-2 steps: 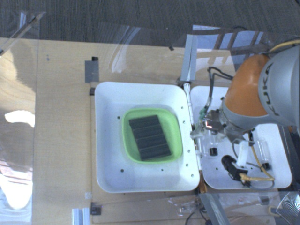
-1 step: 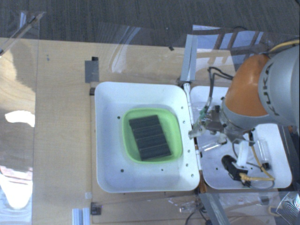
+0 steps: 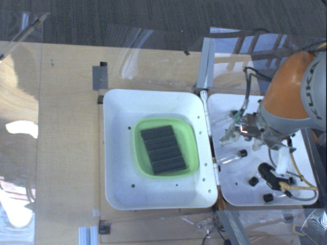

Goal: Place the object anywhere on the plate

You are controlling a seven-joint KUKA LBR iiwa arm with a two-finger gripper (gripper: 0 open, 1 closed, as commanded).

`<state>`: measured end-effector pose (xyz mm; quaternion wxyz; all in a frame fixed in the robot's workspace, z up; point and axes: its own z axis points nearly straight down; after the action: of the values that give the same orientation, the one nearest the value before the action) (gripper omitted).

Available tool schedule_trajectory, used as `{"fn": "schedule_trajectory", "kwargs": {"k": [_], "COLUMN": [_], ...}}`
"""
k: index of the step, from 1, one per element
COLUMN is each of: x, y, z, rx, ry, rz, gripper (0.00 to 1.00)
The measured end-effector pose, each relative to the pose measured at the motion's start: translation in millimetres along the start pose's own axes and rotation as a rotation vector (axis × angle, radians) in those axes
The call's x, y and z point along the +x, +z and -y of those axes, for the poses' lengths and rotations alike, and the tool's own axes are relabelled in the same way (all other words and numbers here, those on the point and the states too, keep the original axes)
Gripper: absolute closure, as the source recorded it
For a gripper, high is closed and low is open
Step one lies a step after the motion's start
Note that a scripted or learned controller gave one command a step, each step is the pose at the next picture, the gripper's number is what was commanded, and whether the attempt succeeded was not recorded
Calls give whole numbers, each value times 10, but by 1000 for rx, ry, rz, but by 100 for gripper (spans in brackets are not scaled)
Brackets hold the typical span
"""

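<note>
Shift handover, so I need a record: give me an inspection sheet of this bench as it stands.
Surface: wooden bench bearing left bin and right bin.
Job's things: dark ridged block lies flat on the green plate, in the left bin.
Clutter: small black pieces in the right bin.
Grippers: gripper over the right bin; finger state unclear.
Cables: yellow cable by the arm.
Surroundings: dark floor beyond the bench.
</note>
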<state>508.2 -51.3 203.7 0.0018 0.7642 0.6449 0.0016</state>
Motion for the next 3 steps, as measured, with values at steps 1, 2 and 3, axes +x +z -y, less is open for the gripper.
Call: {"fn": "schedule_trajectory", "kwargs": {"k": [1, 2, 3], "x": [-583, -1263, -1467], "y": [-605, -1086, -2302], "z": [94, -27, -66], "rx": [-3, -5, -9], "ry": [17, 68, 166], "rz": [0, 2, 3], "gripper": [0, 0, 0]}}
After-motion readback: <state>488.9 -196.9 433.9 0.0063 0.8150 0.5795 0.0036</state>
